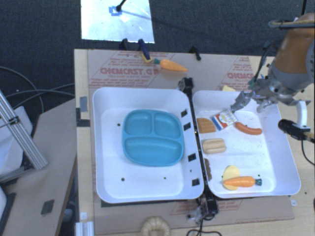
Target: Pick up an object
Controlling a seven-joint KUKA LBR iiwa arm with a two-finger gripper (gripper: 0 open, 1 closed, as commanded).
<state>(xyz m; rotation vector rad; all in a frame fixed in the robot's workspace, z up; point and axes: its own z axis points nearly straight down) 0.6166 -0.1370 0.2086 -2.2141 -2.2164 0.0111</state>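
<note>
Hovering over the right bin point(285, 156), gripper point(241, 102) sits just above the small packet point(225, 119), presumably lining up a grasp; grip state indeterminable at this resolution.

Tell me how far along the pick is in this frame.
Nothing looks picked yet. The gripper is low over the right bin, at the small red, white and blue packet; whether it has hold of it is unclear. The sausage, toast slice, bun and carrot lie untouched. Securing a grasp and lifting remain.
</note>
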